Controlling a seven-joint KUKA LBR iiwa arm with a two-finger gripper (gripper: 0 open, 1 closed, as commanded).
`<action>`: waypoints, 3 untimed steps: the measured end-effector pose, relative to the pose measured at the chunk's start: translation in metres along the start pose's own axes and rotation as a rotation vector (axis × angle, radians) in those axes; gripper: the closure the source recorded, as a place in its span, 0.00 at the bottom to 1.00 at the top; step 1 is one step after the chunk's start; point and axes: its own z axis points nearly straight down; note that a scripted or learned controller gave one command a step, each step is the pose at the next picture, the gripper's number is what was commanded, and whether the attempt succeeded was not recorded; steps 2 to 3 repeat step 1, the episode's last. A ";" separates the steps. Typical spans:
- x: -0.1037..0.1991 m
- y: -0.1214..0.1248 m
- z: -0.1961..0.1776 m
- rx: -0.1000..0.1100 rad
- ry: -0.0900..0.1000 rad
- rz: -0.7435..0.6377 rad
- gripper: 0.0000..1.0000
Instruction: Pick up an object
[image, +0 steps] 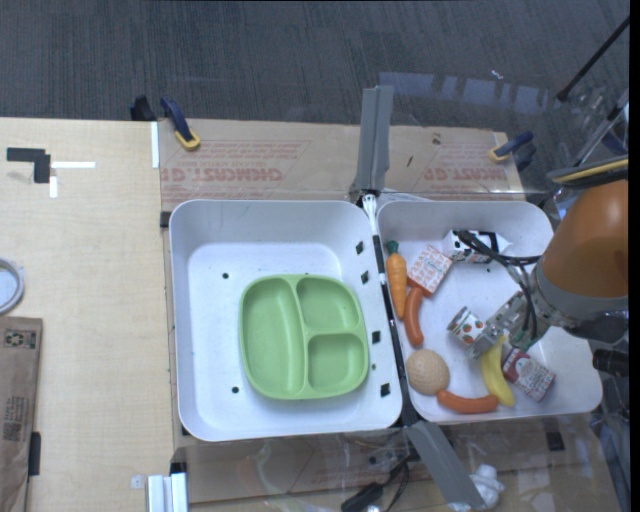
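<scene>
Robotics lab bench, not a home or kitchen: two white bins (190, 300) butted together on a cardboard sheet (270, 160) held down with blue-and-yellow spring clamps (178, 122), over dark carpet (250, 50). Black tape markers (30, 160) on the light wood benchtop (80, 260). Loose cables (380, 490) along the front edge.

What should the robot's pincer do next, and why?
Probably drop a little lower. The pincer hangs in the right bin, just above the banana and beside a small can, with nothing visibly between its fingers yet.
</scene>
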 end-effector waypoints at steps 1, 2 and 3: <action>0.079 0.035 -0.124 0.000 -0.002 0.000 1.00; 0.079 0.035 -0.124 0.000 -0.002 0.000 1.00; 0.079 0.035 -0.124 0.000 -0.002 0.000 1.00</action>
